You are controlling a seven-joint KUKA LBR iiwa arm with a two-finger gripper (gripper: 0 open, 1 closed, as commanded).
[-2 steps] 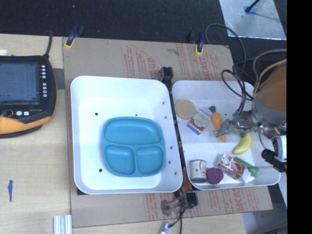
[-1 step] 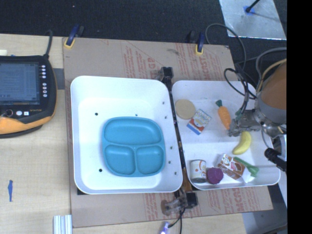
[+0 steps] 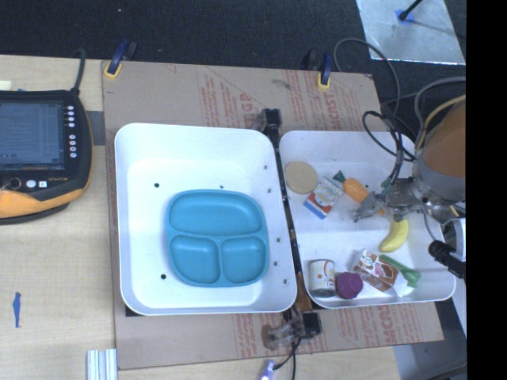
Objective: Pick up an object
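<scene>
My gripper (image 3: 367, 208) hangs over the middle of the right bin (image 3: 360, 142), reaching in from the right below the orange band of the arm (image 3: 446, 147). Just to its upper left lies a small orange carrot (image 3: 355, 189). A yellow banana (image 3: 395, 235) lies just below and to the right of the gripper. Farther left are a white, red and blue carton (image 3: 322, 199) and a round tan disc (image 3: 301, 176). Along the bin's front edge sit a small can (image 3: 321, 276), a purple object (image 3: 348, 284), a printed snack packet (image 3: 376, 269) and a green piece (image 3: 408, 274).
The left bin (image 3: 139, 212) holds a blue divided plate (image 3: 215, 237). A tablet in an orange case (image 3: 40, 153) lies on the bench at the far left. Black cables (image 3: 380, 125) loop over the right bin's far right corner.
</scene>
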